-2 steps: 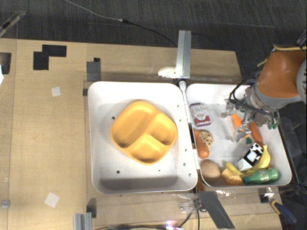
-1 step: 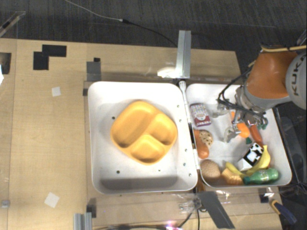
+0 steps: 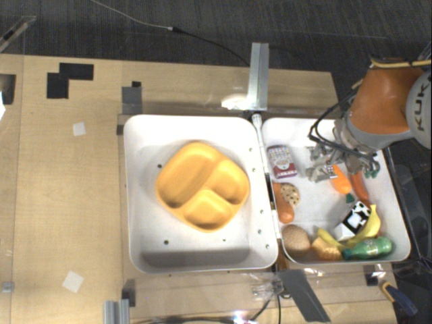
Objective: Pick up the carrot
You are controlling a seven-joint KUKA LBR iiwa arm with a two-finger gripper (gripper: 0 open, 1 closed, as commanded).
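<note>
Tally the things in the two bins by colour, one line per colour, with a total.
Yellow: 2, the divided plate and the banana
Orange: 3, the carrot, a sausage-shaped piece and a small lump
Green: 1
Brown or tan: 2, cookie and potato
Red and white: 1, can
Black and white: 1, box
Total: 10

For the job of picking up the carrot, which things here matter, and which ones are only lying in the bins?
Belongs to the job:
- carrot, in the right bin
- claw, directly above the carrot

Only lying about:
- yellow divided plate, in the left bin
- banana
- green vegetable
- cookie
- small red and white packet
</note>
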